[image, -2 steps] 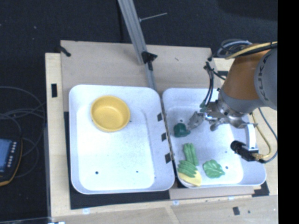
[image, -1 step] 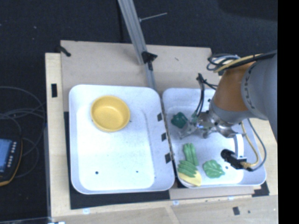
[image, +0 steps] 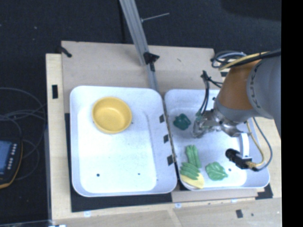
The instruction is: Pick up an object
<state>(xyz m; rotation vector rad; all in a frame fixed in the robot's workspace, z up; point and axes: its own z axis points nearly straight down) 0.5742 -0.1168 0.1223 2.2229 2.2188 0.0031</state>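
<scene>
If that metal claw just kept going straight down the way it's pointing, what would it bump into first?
Most likely the bare white floor of the right bin. The gripper points down just right of the dark green object, which looks slightly off its line, though depth is hard to judge from this slanted view.

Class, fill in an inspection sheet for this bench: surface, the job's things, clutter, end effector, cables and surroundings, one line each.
Surface: wooden bench bearing two shallow white bins, left and right.
Job's things: round yellow bowl in left bin; dark green block, green ridged toy on a yellow base and green leaf-shaped toy in right bin.
Clutter: nothing seen.
End effector: end effector low over right bin, beside the dark green block; finger state unclear.
Cables: black and yellow cables by the arm.
Surroundings: grey metal pole; handheld pendant on the dark floor.
</scene>
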